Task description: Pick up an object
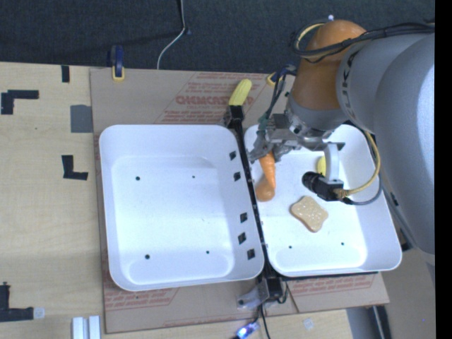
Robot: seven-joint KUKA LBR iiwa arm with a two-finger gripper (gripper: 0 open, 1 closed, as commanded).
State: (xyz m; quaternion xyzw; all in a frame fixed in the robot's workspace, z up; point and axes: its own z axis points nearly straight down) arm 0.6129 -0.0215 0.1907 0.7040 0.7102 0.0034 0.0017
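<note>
From the camera view, the arm (395, 83) reaches in from the right and covers the far right corner of the right bin (339, 260). The hand (272, 147) sits over that bin's far left corner, close to the wall it shares with the left bin (169, 210). Whether the hand is spread or pressed together cannot be told from this angle.

An orange carrot (265, 182) lies directly below the hand, lengthwise along the shared wall and just beside it. Its far end is at the hand, though a grip cannot be made out. A slice of toast (309, 213) lies flat near the bin's middle, apart from the carrot.

Bare white floor runs along the right bin's near edge. A yellow-handled clamp (240, 92) grips the far rim where the bins meet, on the table (42, 210).
</note>
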